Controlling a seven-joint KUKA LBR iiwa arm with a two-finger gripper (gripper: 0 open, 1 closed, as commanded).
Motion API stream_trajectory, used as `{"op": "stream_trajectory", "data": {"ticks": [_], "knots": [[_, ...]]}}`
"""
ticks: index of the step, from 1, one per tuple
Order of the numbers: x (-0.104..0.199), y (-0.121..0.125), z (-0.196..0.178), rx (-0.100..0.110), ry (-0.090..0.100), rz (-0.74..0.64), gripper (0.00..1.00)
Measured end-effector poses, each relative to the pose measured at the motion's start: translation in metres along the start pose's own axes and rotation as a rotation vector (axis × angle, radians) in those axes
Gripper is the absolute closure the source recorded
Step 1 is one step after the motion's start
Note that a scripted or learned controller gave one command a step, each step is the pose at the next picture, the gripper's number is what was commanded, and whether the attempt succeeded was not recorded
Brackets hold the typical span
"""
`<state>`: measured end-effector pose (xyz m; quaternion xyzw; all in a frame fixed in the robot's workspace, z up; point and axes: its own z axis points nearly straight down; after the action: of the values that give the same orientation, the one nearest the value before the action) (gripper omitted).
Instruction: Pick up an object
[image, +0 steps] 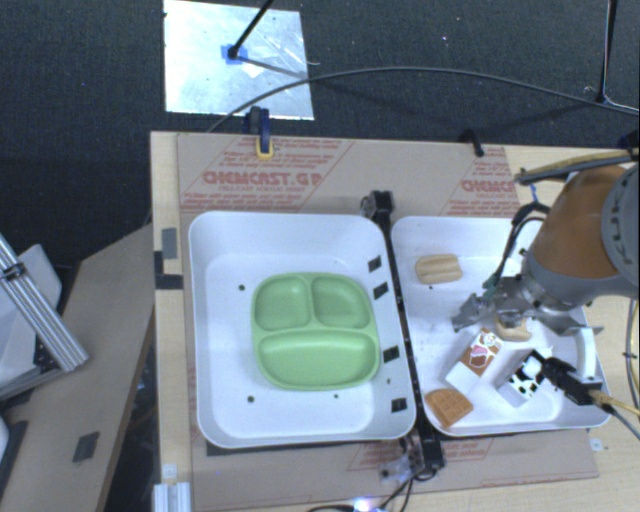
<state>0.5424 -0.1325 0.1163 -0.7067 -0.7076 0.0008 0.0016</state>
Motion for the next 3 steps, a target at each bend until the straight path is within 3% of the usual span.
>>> {"op": "stream_trajectory", "data": {"ticks": [1, 3], "knots": [[-0.001, 0.002, -0.014, -0.006, -0.002, 0.001, 1.0], [0.0, 0.009, -0.112, -0.011, -0.003, -0.003, 1.0]]}}
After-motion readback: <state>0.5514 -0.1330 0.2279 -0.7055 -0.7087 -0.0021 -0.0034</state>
